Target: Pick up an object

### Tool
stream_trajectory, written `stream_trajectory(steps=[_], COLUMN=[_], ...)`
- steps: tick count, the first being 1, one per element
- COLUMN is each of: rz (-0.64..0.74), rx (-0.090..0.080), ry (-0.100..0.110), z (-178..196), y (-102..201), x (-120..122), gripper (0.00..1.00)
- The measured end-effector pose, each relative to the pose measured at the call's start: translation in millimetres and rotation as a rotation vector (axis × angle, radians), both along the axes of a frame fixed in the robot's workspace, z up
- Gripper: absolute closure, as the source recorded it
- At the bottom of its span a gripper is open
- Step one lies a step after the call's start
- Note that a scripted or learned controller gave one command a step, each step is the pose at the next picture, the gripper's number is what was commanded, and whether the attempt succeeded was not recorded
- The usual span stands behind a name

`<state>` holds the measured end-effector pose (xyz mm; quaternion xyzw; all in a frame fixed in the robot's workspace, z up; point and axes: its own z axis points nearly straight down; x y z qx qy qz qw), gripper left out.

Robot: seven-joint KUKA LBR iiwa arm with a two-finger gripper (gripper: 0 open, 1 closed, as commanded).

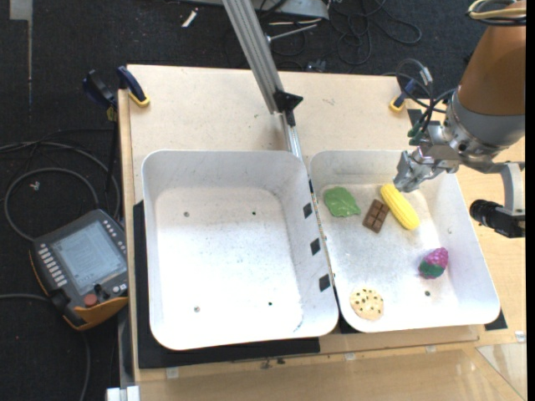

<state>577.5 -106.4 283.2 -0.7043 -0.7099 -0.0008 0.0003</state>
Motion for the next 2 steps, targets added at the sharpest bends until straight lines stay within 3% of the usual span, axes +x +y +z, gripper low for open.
stream_trajectory(steps=[2], rz=[0.0], rx=[0.0], ry=[0.003], z=[-21], y=[108], x=[22], gripper=[1.0])
